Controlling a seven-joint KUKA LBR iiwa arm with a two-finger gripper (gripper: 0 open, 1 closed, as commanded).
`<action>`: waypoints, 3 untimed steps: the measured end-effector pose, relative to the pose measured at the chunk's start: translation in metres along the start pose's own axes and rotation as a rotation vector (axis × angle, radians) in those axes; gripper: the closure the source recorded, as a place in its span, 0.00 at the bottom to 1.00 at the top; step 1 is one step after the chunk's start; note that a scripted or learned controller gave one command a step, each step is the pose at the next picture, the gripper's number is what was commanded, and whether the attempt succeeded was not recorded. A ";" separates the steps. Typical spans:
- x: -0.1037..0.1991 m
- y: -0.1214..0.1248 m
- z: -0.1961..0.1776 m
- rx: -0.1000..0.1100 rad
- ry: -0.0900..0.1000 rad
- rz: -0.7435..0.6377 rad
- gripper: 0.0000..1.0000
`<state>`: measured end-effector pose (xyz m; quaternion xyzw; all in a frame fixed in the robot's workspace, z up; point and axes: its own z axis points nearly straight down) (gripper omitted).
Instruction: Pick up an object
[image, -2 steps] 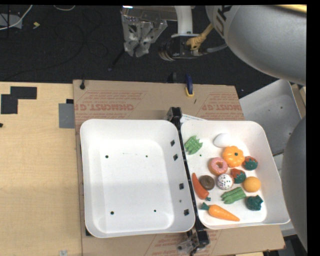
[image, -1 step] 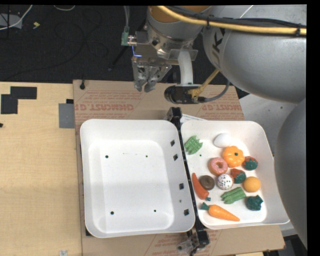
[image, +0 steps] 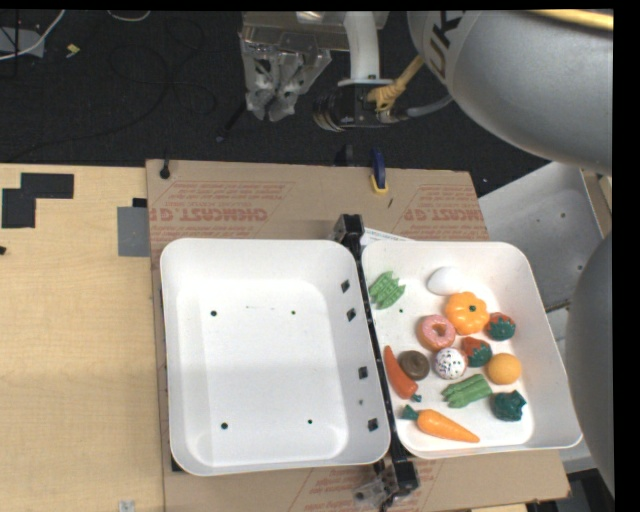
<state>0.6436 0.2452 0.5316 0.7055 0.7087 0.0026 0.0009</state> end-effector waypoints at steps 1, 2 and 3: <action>-0.023 -0.001 0.116 0.019 -0.008 0.006 1.00; -0.001 0.000 0.016 0.000 0.000 0.002 1.00; -0.022 -0.001 0.125 0.019 -0.008 0.006 1.00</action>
